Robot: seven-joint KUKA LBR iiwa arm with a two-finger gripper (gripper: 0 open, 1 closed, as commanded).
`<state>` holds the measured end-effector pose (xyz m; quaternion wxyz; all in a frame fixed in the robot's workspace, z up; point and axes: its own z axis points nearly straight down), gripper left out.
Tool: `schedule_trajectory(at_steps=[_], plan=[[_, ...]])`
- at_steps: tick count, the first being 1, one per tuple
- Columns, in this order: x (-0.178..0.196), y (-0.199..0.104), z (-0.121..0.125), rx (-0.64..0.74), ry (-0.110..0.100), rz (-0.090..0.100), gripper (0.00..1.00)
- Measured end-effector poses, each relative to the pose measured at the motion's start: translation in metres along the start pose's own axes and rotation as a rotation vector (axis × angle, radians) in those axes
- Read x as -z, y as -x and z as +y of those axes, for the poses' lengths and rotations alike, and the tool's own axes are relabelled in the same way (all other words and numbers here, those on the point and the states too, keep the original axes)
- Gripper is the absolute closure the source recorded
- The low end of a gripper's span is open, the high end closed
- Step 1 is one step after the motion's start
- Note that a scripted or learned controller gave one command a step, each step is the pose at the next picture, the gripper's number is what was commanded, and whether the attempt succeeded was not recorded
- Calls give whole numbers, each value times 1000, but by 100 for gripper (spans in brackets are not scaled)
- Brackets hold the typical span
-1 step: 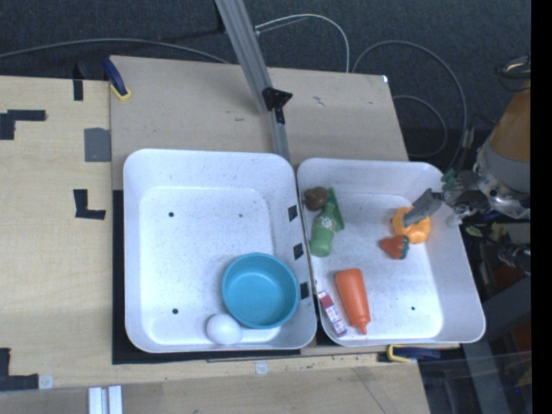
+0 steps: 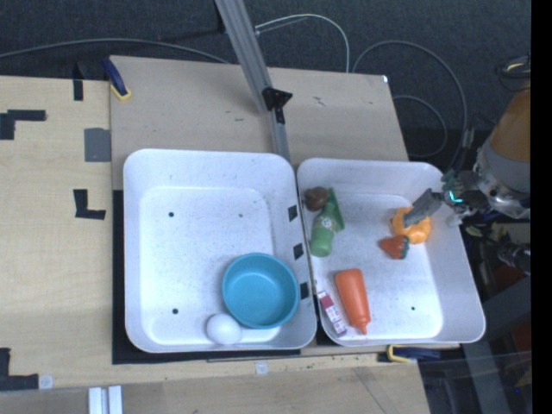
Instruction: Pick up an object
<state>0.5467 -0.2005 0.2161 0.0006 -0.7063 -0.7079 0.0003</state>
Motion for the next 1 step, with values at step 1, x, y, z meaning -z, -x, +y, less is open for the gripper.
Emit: schedule_trajectory(at_steps=[1], plan=[[-62, 6, -2, -2, -6, 0, 0]])
